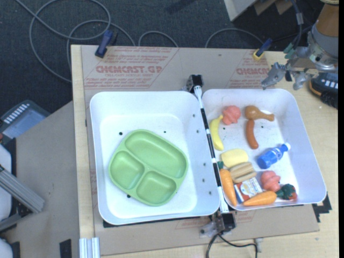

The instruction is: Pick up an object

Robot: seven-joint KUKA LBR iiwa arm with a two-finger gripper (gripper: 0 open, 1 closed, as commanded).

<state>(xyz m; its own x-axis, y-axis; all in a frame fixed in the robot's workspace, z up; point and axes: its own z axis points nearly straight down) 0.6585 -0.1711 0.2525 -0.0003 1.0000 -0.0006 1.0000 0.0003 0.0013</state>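
Note:
The right bin (306, 144) holds several toy foods. A pink piece (231, 114), a brown drumstick (258, 113) and a sausage (251, 134) lie towards the back. A banana (216, 134) rests along the left wall. A blue bottle (272, 156), a yellow block (235, 157), a hot dog (243, 170), two carrots (228, 187) and a packet (250, 187) crowd the front. My gripper (284, 79) hangs open above the bin's back rim, holding nothing, well away from the foods.
The left bin (102, 117) carries a green divided plate (149, 167). A black clip (195, 82) sits where the two bins meet at the back. Blue clamps (105, 43) hold the board's far edge. Cables lie on the floor behind.

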